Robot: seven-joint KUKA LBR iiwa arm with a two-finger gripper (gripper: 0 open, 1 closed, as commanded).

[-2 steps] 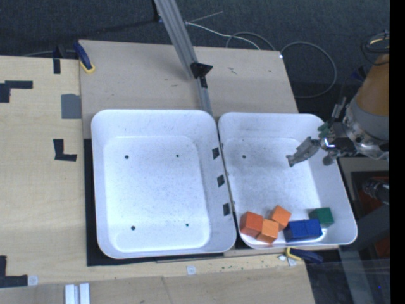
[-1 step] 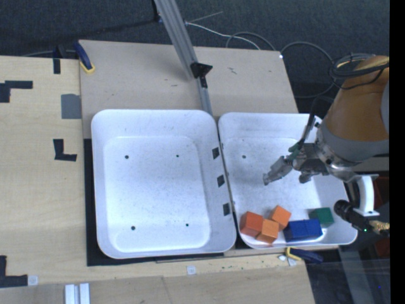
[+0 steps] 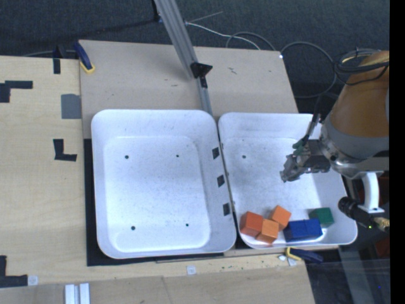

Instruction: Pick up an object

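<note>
A: Two white bins on the table point(image 3: 253, 68): left bin point(image 3: 152, 122) and right bin point(image 3: 266, 122), touching along the middle. Five blocks counted, all clustered at the right bin's 6 o'clock edge.

B: Three orange cubes: orange cube point(image 3: 252, 222), a second orange cube point(image 3: 281, 216) at its 2 o'clock, a third orange cube point(image 3: 269, 230) touching both. One blue block point(image 3: 302, 230), long axis running 9 to 3 o'clock. One green block point(image 3: 324, 216) at its 1 o'clock, partly hidden.

A: And the gripper point(image 3: 293, 170)?

B: Over the right bin's centre, well apart from the blocks, at their 12 o'clock. Dark and blurred; cannot tell whether spread or closed. Nothing seen in it.
</note>
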